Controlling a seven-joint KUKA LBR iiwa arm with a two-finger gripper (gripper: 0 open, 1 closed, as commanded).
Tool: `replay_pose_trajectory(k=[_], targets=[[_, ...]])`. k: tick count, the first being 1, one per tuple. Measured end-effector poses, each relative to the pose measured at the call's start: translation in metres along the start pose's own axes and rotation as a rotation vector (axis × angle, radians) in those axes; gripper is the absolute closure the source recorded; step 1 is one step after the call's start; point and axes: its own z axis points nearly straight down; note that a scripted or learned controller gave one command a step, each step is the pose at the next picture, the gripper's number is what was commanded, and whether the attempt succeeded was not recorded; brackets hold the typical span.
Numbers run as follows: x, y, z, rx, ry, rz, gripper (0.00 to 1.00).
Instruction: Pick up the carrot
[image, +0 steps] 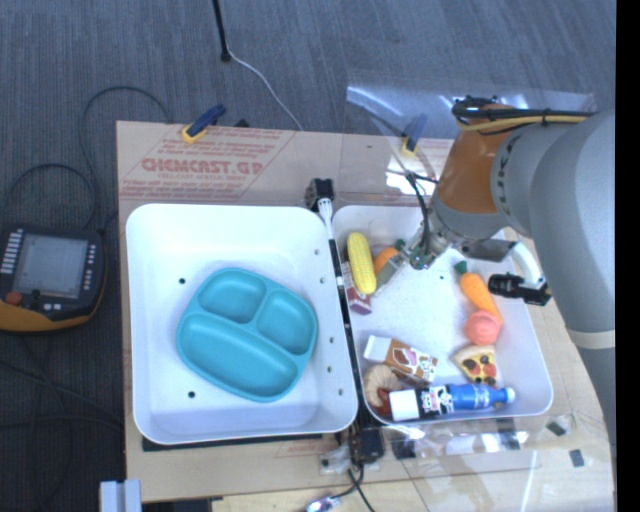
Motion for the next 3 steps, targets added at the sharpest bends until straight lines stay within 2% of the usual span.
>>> replay_pose_trajectory(k=[1,2,3], targets=[[-0.001,0.002,-0.012,-0.002,-0.006,-0.003,1.00],[0.037,-0.049,-0.004,-0.012,-0.003,-0.230,1.00],[0.027,0.027,-0.098,-0.001,0.008,0.112,1.00]])
